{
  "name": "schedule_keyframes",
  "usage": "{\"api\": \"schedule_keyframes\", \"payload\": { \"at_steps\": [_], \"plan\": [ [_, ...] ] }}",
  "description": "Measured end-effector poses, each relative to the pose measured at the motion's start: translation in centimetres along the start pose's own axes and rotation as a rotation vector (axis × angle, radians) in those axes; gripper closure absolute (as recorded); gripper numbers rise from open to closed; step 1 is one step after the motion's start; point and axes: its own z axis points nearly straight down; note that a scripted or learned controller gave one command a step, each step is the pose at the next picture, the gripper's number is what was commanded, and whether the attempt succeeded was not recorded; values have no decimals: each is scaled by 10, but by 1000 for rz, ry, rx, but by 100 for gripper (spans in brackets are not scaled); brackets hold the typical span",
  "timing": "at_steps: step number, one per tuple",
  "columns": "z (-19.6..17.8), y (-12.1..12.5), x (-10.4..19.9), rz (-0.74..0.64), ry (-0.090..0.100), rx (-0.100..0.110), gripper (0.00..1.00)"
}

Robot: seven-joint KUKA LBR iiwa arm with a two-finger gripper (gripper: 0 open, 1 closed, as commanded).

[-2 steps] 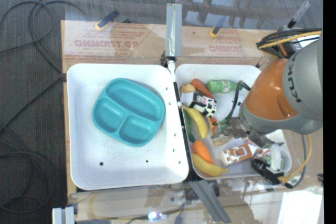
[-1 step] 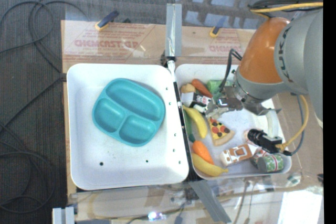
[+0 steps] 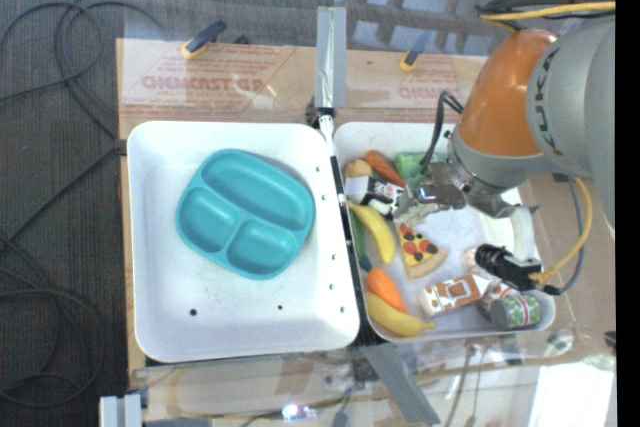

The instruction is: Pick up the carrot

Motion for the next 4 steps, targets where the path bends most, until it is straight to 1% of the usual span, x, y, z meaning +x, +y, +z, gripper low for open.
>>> {"api": "schedule_keyframes", "payload": {
  "at_steps": [2,3,4],
  "plan": [
    [-15,-2,0,-2,-1,11,100],
    [-98,13,-30,-266,-3,-7,100],
    [-51,-41,-46,-585,0,-7,100]
  ]
}}
